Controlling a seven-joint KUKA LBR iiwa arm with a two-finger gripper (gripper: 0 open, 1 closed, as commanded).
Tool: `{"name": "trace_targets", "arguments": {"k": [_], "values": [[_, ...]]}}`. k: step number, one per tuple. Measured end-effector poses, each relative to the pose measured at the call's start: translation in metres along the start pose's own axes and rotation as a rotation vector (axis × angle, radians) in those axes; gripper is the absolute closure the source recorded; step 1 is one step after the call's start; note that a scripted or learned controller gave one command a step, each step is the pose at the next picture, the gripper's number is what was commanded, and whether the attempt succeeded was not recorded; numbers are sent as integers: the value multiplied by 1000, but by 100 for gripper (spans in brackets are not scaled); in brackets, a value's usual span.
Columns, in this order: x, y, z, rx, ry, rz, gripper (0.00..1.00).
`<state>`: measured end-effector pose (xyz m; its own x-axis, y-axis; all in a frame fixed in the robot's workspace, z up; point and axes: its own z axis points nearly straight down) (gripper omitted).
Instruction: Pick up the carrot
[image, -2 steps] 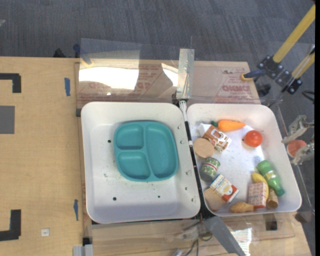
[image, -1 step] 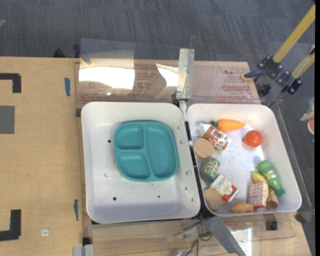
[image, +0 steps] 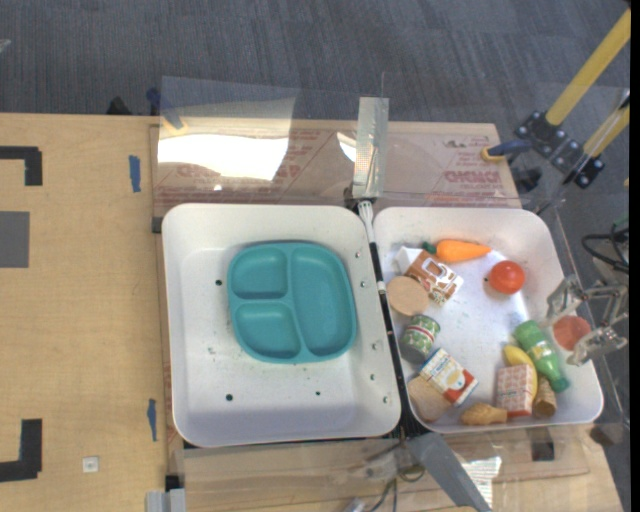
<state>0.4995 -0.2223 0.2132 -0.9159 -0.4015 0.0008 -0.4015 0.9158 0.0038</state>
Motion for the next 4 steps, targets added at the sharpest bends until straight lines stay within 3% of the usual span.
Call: {"name": "trace_targets", "arguments": {"k": [1,2,3,4], "values": [[-22,-10,-188,16,-12,-186,100],[-10,1,26,-3,0,-540,100],[-31,-14,-107,14,-7,-688,100],[-32,-13,-114,12,-11,-684,100]]}}
